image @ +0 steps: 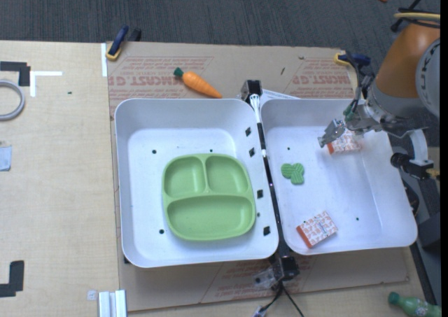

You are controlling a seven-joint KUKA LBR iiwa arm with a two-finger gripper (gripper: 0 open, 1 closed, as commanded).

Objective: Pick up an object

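My gripper (334, 134) hung over the right bin's (392, 228) far end; small red-and-white packet (344, 144) lay touching it, just right-below. Finger state: cannot tell.

Two shallow white bins sit side by side on the cardboard-covered bench. The left bin (133, 168) holds a green divided plate (208, 196), lying flat near its middle. In the right bin (378, 228), a small green toy (293, 173) lies near the left wall, and a red-and-white patterned packet (317, 229) rests toward the near edge. The arm reaches in from the right, its gripper (334, 134) low over the far part of that bin, right against a second red-and-white packet (344, 144). A toy carrot (198, 82) lies on the cardboard beyond the left bin.
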